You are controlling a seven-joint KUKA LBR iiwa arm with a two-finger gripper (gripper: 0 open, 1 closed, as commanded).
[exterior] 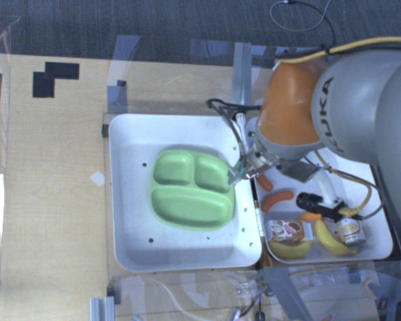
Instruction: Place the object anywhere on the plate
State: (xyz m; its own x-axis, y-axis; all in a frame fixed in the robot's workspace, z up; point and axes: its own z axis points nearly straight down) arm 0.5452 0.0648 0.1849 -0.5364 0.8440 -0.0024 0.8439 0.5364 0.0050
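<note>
Plate [190, 187]: green, 3 compartments, lay in left bin [130, 246].
Gripper [244, 169]: hung over plate's right edge; finger state can't tell.
Right bin [381, 243]: held sausage [277, 199], bananas [331, 239].

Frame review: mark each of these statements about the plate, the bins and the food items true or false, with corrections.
1. The green plate lies in the left bin. True.
2. The plate has three compartments. True.
3. A banana lies on the plate. False: the banana is in the right bin.
4. The sausage lies in the right bin. True.
5. The claw hovers over the right bin's far corner. False: it is at the plate's right edge.
</note>
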